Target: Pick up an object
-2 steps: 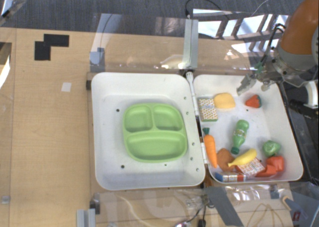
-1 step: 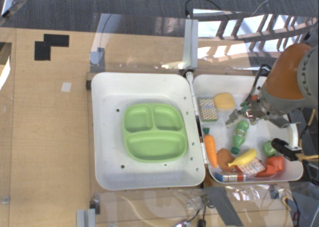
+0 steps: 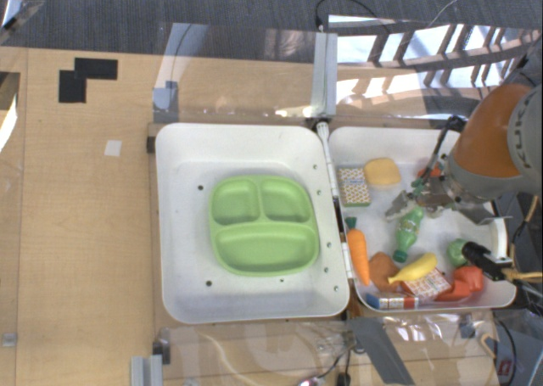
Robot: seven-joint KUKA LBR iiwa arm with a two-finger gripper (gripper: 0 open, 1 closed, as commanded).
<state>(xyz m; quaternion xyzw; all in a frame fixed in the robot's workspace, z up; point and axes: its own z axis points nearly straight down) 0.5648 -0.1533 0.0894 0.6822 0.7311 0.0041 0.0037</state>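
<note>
We see the grey two-finger gripper [image 3: 413,204] low over the right white bin [image 3: 501,295], just above a small green plastic bottle [image 3: 408,230]. Nearby lie an orange toy carrot [image 3: 359,256], a yellow banana [image 3: 413,269], a yellow rounded block [image 3: 383,172] and a speckled square card [image 3: 354,186]. The left white bin [image 3: 182,291] bears a green three-compartment plastic tray [image 3: 263,225].

left bin [image 3: 178,206]: green divided tray [image 3: 263,225] centred | bench [image 3: 76,232]: black marker [image 3: 85,77], far left
</note>
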